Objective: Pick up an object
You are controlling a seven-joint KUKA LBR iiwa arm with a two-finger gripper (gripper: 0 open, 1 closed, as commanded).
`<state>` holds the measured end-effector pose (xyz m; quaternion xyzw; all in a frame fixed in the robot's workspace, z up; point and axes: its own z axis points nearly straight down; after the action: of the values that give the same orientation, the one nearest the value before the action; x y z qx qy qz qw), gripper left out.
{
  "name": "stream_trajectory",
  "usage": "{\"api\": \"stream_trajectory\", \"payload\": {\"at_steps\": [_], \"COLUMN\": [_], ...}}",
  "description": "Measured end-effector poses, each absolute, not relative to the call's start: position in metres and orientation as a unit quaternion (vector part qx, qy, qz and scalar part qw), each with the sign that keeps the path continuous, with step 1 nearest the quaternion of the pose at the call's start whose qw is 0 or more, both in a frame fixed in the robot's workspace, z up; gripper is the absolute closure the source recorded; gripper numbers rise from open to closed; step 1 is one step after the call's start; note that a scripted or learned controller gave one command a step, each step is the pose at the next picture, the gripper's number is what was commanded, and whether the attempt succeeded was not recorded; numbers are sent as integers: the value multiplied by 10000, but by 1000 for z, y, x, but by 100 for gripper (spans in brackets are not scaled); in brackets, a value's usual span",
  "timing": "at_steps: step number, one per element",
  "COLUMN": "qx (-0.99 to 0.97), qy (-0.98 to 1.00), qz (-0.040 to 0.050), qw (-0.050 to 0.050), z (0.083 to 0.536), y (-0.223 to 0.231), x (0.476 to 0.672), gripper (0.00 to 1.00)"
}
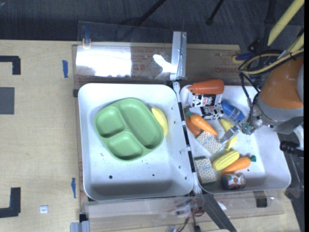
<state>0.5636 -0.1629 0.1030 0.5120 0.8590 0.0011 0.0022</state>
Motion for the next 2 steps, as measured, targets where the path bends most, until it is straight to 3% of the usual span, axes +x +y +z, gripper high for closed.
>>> {"api": "stream_trajectory", "payload": {"at_steps": [1,2], "qx": [5482,4929], "qy": [8364,8701], "qz": [14,12], "qw": [6,36], "z": [87,87], "y": [-193,-156], "x": [556,595], "gripper": [0,0]}}
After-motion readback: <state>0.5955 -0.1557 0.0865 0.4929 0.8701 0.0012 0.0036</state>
